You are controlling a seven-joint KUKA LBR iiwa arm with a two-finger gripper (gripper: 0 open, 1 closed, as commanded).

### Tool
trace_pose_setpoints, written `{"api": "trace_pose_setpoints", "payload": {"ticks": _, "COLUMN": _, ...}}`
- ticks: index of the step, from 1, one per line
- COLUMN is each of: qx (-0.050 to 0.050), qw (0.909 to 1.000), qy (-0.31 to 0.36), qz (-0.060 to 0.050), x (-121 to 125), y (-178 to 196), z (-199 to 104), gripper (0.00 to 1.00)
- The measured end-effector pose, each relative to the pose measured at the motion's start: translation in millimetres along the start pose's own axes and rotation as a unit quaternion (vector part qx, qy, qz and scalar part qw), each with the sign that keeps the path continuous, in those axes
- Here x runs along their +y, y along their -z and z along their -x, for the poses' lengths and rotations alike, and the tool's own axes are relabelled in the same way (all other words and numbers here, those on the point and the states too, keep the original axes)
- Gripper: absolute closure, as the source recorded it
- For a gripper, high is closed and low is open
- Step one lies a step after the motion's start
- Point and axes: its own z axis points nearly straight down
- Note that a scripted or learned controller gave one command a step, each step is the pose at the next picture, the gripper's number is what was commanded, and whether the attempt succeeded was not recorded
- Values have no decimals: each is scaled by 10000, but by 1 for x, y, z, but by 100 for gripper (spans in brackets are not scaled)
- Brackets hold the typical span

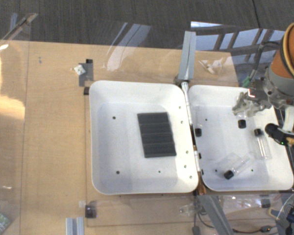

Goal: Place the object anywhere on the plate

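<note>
The claw [245,103] hangs over the far part of the right bin [210,177], near that bin's far right corner. I cannot tell how it is set, nor whether anything is in it; it reads as a pale, glinting shape against the white floor. My guess is that it is there to search for something to pick.

Below it lie several clear tubes with dark caps. One tube [260,143] lies near the bin's right wall, another [235,166] slants toward the near edge, and a small dark cap [242,123] sits just beneath the claw. These look like the objects to move, all well apart from their target.

The dark ribbed plate [157,134] lies flat in the middle of the left bin [100,151].

Both bins sit side by side on a pale wooden desk [39,131]; grey carpet [112,4] lies beyond its far edge.
</note>
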Motion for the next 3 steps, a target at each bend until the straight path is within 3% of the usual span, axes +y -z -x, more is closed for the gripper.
{"api": "trace_pose_setpoints", "payload": {"ticks": 1, "qx": -26, "qw": 9983, "qy": 583, "qz": 48, "x": 10, "y": -114, "z": -51, "gripper": 100}}
{"api": "trace_pose_setpoints", "payload": {"ticks": 2, "qx": 2, "qw": 9969, "qy": 783, "qz": -6, "x": 62, "y": -31, "z": -119, "gripper": 100}}
{"api": "trace_pose_setpoints", "payload": {"ticks": 3, "qx": 9, "qw": 9957, "qy": 928, "qz": -8, "x": 29, "y": -31, "z": -195, "gripper": 100}}
